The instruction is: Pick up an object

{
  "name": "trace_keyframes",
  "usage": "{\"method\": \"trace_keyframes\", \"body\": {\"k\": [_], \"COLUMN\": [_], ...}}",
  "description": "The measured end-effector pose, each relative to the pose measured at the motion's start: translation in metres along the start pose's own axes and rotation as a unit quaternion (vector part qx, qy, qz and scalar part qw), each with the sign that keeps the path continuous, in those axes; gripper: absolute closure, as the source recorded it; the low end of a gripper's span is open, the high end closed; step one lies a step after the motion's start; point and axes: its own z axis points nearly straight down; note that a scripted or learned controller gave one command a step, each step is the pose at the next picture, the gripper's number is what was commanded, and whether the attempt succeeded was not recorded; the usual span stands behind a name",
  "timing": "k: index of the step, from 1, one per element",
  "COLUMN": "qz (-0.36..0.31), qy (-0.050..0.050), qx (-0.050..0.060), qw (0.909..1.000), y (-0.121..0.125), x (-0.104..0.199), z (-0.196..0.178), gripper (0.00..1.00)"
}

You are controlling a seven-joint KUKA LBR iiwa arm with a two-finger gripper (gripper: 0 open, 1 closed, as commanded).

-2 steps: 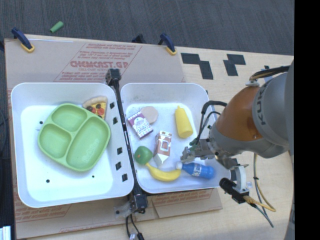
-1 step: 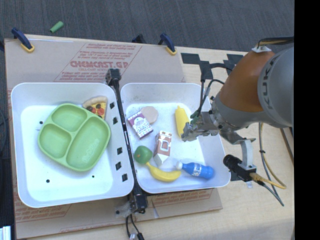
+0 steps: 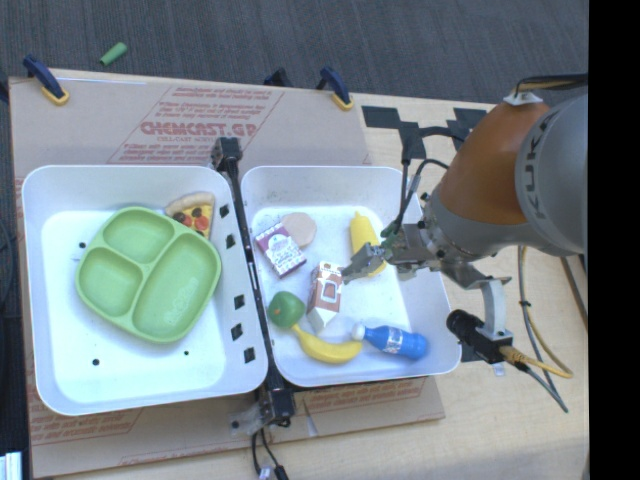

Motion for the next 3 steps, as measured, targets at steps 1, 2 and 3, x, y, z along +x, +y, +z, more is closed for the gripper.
{"method": "trace_keyframes", "body": {"k": [1,2,3], "qz": [0.001,0.002,-0.003], "qy": [-0.002,-0.006,0.003], "qx": [-0.007,-0.011,-0.012], "qw": [1.0,0.9999,0.9999], "y": [0.022,0.037,0.041], "x": [-0.044,-0.011,-0.003], "z": [0.109,0.113,0.1], "gripper": [0.0,0.0,1.0]}}
